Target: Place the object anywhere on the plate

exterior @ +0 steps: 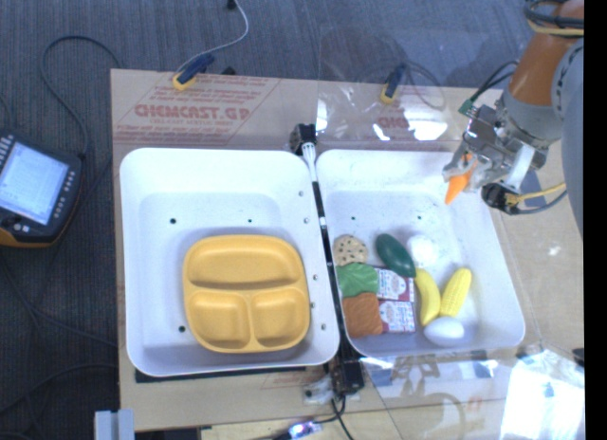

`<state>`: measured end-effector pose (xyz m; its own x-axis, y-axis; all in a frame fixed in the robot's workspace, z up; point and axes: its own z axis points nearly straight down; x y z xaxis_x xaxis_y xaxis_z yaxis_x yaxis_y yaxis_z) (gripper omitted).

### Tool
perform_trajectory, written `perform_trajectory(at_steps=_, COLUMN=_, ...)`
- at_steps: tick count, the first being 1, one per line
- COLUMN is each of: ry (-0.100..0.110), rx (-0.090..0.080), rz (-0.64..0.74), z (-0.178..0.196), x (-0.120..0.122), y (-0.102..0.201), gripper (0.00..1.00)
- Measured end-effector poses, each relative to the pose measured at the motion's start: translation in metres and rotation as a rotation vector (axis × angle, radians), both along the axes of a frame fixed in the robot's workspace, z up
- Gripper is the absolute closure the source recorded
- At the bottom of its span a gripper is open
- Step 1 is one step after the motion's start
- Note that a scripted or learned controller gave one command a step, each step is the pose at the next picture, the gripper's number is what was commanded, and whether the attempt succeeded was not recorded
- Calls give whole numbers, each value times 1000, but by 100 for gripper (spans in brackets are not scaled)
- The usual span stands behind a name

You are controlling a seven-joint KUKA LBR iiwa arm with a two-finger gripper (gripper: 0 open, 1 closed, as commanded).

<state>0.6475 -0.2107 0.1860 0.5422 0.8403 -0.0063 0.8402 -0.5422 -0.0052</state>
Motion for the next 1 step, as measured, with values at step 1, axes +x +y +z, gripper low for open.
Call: perform_trajectory(at_steps=1, ry=-1, rx=0, rz=0, z=0, x=0, y=0, gripper=0)
